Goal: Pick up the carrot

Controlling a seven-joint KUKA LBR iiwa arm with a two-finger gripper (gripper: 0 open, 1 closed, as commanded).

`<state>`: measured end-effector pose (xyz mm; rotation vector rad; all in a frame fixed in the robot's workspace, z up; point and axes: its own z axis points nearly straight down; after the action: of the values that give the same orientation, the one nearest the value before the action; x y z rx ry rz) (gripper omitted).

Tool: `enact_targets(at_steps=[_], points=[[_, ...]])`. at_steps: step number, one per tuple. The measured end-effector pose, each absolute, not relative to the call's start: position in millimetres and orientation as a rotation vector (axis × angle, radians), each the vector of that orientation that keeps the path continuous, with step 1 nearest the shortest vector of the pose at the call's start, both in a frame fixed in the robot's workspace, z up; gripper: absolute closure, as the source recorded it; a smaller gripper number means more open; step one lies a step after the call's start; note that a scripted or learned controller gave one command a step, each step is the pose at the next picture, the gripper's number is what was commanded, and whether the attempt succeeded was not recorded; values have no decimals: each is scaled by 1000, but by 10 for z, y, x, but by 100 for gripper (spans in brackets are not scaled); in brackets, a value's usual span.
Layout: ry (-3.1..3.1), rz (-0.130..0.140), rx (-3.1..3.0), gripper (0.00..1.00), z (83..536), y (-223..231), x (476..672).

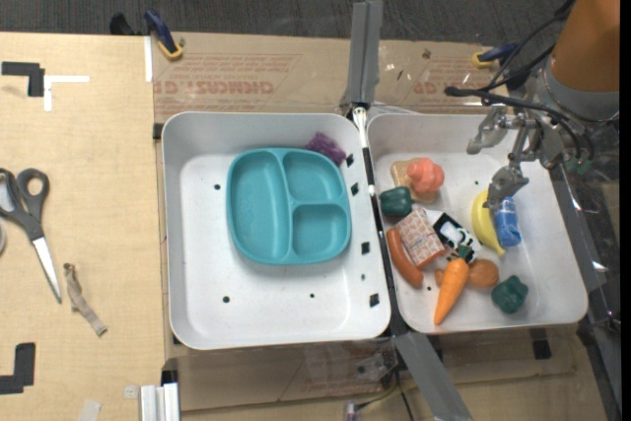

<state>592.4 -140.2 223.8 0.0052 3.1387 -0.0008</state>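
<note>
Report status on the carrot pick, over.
Gripper above right bin, near banana. Orange carrot lying at front, untouched. Sausage, small carton and green pepper crowd it.

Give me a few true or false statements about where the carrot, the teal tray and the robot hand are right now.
1. The carrot lies in the right bin. True.
2. The teal divided tray sits in the right bin. False: it is in the left bin.
3. The hand hangs above the banana. True.
4. The scissors lie inside the left bin. False: they lie on the bench, left of the bins.
</note>
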Motion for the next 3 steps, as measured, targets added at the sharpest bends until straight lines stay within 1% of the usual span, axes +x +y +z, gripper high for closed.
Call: enact_targets(at_steps=[1,2,3], points=[[3134,-3,69,0,1272,-1204,5245],[3058,-9,330,0,1121,-1074,4969],[3056,-11,376,0,1114,-1030,4950]])
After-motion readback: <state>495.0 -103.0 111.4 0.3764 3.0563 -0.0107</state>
